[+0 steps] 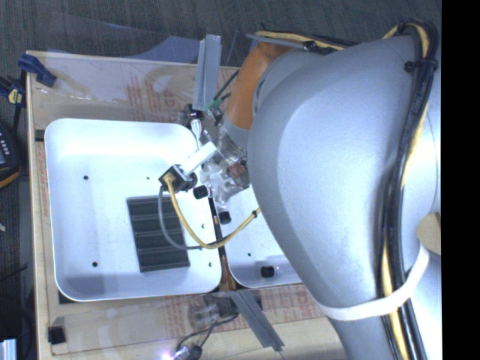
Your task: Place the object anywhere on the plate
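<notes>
1. Camera view, left edge: a blue clamp (34, 70) is seen at the far-left corner of the bench (112, 92), well apart from both bins.
2. The left bin (75, 148) is occupied by a dark ribbed rectangular plate (157, 235), laid flat toward the bin's near-right part. Nothing is seen resting on the plate.
3. The gripper (202, 175) is located above the right side of the left bin, just beyond the plate's far-right corner. Its state cannot be told: the assembly is a cluster of white, black and metal parts viewed from above, and no object is made out in its hold.
4. A yellow cable (187, 235) is looped down from the gripper across the plate's right edge and the seam between the bins.
5. A small dark object (266, 271) is noted in the right bin (247, 276), near that bin's near edge. It lies well apart from the gripper, nearer the camera and to its right, and is separated from the plate by the two bin walls.
6. The right bin is largely covered by the grey arm (337, 171); only its near-left corner is exposed. The dark object is too small for its shape to be determined.
</notes>
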{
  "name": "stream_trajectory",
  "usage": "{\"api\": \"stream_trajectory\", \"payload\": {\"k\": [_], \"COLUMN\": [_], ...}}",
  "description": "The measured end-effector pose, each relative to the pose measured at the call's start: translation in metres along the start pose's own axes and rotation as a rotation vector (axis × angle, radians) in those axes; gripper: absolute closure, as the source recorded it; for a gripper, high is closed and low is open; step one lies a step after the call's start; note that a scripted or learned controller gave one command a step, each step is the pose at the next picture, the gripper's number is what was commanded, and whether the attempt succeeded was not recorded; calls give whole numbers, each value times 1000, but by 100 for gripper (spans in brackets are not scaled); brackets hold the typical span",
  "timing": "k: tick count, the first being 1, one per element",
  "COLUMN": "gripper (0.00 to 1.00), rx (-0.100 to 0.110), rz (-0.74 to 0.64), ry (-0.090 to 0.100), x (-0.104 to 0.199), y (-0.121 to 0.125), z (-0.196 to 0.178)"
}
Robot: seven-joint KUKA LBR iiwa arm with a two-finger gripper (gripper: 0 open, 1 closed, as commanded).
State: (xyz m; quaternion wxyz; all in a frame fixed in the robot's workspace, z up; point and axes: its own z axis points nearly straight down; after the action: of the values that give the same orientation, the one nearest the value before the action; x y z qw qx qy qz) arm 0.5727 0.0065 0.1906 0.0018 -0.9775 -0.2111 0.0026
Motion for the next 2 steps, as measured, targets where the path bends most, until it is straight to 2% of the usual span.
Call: {"api": "stream_trajectory", "payload": {"k": [1, 2], "gripper": [100, 100], "rx": [-5, -5], "rz": [219, 218], "ry": [5, 3], "x": [60, 71], "y": [-20, -77], "z": [-1, -23]}}
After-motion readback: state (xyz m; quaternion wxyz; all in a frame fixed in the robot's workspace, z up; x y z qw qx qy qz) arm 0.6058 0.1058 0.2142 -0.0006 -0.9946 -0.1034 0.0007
